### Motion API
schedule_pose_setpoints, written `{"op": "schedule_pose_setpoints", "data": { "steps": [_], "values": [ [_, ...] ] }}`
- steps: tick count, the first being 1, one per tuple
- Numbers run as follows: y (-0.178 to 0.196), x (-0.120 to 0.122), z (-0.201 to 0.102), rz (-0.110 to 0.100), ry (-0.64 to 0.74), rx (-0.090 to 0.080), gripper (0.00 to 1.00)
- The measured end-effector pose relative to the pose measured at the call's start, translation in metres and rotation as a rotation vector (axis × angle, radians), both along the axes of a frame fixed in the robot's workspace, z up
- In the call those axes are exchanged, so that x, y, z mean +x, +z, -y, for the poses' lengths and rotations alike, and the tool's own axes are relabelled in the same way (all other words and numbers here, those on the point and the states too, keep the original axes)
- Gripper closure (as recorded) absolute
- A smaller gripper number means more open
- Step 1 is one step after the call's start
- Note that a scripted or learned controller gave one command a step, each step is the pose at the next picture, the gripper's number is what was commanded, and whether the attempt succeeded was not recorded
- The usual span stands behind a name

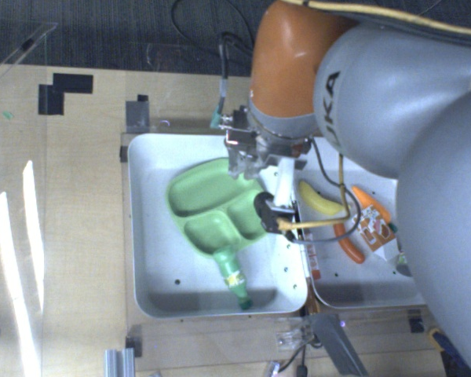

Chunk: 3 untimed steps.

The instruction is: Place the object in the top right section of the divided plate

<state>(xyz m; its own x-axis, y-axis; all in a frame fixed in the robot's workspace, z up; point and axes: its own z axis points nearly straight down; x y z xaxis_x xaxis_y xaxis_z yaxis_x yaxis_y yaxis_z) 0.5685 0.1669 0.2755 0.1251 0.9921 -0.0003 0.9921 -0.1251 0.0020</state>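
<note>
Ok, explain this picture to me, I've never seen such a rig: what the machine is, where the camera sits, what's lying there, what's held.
The big grey and orange shape is a robot arm, reaching in from the right. One camera, fixed above the bench, looks down at a slant. The arm's pincer hangs over the far edge of a green divided plate in the left white bin. A green bottle lies at the plate's near edge. The right bin holds a banana and a carrot. Whether the pincer holds anything, I cannot tell.
</note>
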Motion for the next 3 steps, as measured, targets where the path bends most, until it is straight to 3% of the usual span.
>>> {"op": "schedule_pose_setpoints", "data": {
  "steps": [1,2,3],
  "values": [
    [0.032,0.024,0.015,0.0,0.022,0.0,1.0],
    [0.029,-0.018,0.047,0.0,0.0,0.0,1.0],
    [0.031,-0.044,-0.027,-0.001,-0.109,0.001,1.0]
  ]
}}
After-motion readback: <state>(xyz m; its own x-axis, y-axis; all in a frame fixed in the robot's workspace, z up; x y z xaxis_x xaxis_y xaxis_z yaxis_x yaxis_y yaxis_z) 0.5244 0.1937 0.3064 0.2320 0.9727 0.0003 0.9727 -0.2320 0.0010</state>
